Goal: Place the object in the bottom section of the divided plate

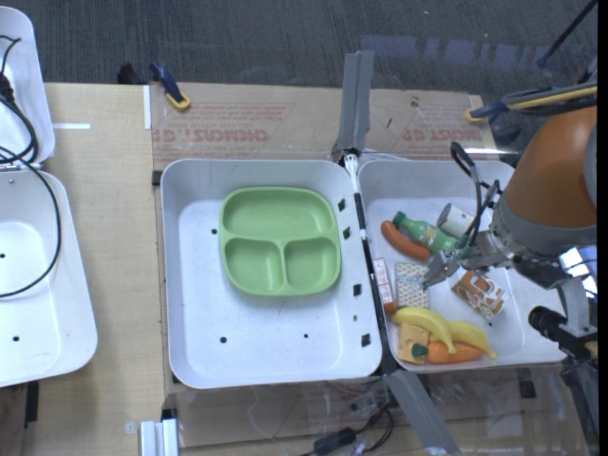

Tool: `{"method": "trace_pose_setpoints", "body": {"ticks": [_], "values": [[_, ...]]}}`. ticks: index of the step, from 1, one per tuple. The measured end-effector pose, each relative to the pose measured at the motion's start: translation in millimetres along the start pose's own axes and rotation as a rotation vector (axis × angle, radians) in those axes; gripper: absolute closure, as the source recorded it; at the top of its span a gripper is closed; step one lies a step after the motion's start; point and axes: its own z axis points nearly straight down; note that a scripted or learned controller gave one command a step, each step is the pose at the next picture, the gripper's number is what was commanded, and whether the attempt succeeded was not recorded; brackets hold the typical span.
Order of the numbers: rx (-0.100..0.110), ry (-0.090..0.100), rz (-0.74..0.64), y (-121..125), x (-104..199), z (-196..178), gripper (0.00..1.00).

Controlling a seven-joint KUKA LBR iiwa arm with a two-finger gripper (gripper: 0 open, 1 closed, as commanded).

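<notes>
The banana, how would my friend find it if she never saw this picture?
Look at the two white bins; go to the right bin, the one full of toy food. Near its front edge lies the banana, curved and bright yellow. A carrot sits right under it, but that one is orange, and the bottle further back is green.

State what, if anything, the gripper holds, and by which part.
Cannot be told: the two-finger gripper hangs low over the right white bin, with nothing clearly between its fingers.
</notes>
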Motion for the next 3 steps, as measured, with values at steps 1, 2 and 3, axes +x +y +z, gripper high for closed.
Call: {"method": "trace_pose_setpoints", "body": {"ticks": [1, 2, 3], "values": [[-0.002, -0.002, -0.198, 15, 5, -49, 0.0], [0.0, -0.003, -0.2, 16, 4, -58, 1.0], [0.0, 0.0, -0.233, 87, 36, -27, 1.0]]}}
